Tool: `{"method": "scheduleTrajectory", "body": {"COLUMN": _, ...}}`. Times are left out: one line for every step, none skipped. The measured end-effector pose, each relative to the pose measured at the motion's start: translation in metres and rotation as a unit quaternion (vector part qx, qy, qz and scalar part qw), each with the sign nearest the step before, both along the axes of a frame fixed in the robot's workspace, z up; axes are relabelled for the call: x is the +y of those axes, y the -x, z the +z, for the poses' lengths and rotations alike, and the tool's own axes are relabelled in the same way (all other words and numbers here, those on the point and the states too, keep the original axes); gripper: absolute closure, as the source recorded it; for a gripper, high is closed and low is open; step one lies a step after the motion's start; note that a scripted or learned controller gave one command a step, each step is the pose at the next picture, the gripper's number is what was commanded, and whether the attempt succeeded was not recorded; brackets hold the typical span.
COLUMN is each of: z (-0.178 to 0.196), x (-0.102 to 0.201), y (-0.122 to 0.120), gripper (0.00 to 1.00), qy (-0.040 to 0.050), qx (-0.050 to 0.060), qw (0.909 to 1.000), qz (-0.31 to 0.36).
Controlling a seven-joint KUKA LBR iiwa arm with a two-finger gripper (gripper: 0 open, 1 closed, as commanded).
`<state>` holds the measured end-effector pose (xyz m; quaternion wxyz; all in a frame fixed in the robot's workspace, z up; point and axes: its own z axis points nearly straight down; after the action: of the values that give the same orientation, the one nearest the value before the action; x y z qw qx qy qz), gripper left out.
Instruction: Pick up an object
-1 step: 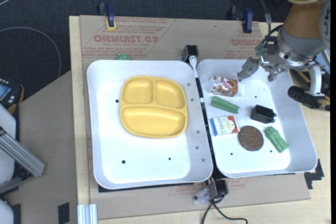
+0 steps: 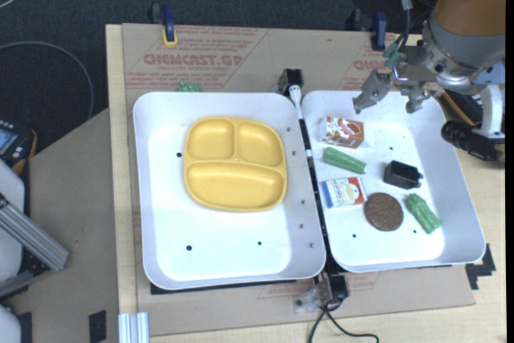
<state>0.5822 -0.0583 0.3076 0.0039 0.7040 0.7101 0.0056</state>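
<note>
Your hand hovers spread open and holding nothing over the right white bin's far edge; the red-and-white snack packet lies just nearer and left of it.

Red print "CHEMCAST GP" on brown board behind bins; repeated partly at right.

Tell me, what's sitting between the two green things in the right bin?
The black block lies between the green stick and the other green piece, seen from the overhead camera.
</note>
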Motion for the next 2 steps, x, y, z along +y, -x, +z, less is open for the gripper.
{"method": "scheduleTrajectory", "body": {"z": 0.003, "x": -0.005, "y": 0.000, "gripper": 1.00, "qy": 0.0017, "qx": 0.004, "qw": 1.0000, "qz": -0.003}}
{"method": "scheduleTrajectory", "body": {"z": 0.077, "x": 0.057, "y": 0.039, "gripper": 1.00, "qy": 0.0005, "qx": 0.002, "qw": 1.0000, "qz": -0.002}}
